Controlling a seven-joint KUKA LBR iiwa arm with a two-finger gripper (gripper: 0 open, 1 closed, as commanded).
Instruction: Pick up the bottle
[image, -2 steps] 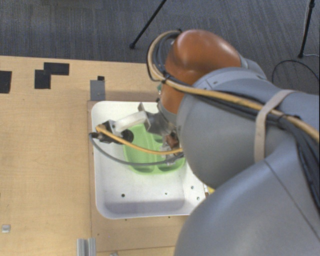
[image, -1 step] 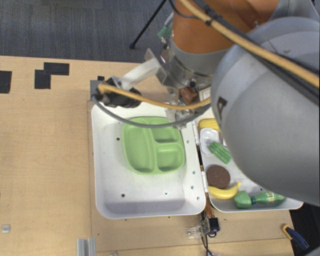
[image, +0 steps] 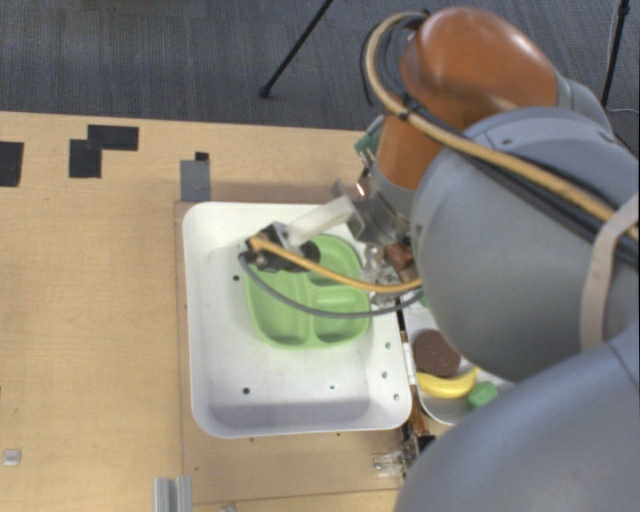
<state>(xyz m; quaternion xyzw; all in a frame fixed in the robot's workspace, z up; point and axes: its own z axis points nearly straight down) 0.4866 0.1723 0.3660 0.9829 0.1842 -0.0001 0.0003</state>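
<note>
My gripper (image: 378, 262) hangs low at the right rim of the left white bin (image: 215, 300), just past the right edge of a green divided tray (image: 305, 300) lying in that bin. A small reddish-brown thing (image: 401, 256) shows right beside the gripper; too little of it is visible to tell what it is or whether it is held. The grey arm with its orange band (image: 450, 90) covers most of the right bin.
In the visible strip of the right bin lie a brown round object (image: 436, 352), a yellow banana-like piece (image: 445, 385) and a small green item (image: 483, 394). The wooden bench (image: 90, 300) spreads out to the left.
</note>
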